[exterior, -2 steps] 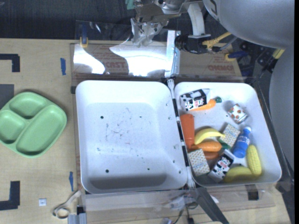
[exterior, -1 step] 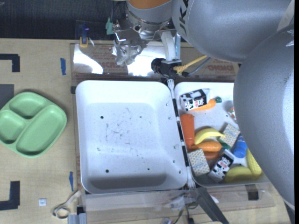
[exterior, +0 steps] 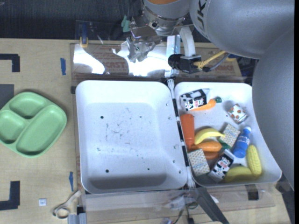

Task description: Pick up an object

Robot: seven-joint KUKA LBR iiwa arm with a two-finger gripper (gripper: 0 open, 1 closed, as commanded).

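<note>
The right bin (exterior: pixel 261 139) holds a heap of toy food. In it lie a cow-patterned carton (exterior: pixel 194 99), a carrot (exterior: pixel 208 105), a red-orange cylinder (exterior: pixel 188 129), a banana (exterior: pixel 209 135), a blue bottle (exterior: pixel 241 143), a corn cob (exterior: pixel 253 158) and a small red-and-white cube (exterior: pixel 237 112). A second cow-patterned carton (exterior: pixel 222 164) and a cracker packet (exterior: pixel 198 161) rest near the front. My gripper (exterior: pixel 137 49) hangs high over the bench behind the left bin's (exterior: pixel 93 97) back rim, well away from the objects. Nothing shows in it.
A green divided plate (exterior: pixel 30 123) sits on the bench to the left of the bins. The grey arm (exterior: pixel 243 17) covers the upper right and overhangs the right bin's far corner. A shiny sheet (exterior: pixel 107 62) lies behind the left bin.
</note>
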